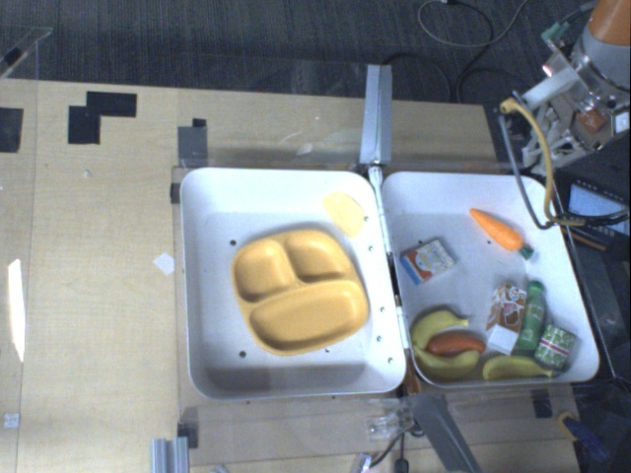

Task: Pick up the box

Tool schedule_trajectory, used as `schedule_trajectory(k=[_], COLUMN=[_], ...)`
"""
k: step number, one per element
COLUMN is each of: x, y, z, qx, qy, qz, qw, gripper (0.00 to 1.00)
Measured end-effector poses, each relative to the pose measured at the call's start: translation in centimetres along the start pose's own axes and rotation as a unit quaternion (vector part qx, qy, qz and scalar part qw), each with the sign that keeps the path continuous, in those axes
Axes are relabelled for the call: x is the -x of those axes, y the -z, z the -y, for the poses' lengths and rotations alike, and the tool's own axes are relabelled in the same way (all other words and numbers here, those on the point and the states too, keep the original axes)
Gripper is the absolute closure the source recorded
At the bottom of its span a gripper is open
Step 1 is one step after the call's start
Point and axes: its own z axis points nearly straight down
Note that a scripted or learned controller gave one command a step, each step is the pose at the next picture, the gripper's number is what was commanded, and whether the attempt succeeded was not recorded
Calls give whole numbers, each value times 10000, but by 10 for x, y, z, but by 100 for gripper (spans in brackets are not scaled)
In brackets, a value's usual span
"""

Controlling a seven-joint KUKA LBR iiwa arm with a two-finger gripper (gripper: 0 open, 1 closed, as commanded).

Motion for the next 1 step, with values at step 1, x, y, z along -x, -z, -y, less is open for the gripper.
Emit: schedule_trajectory(k=[1], x=[6], y=[-126], z=[21], qx=[-11], qy=[-439], qz=[15], qw=[9990], gripper=[100])
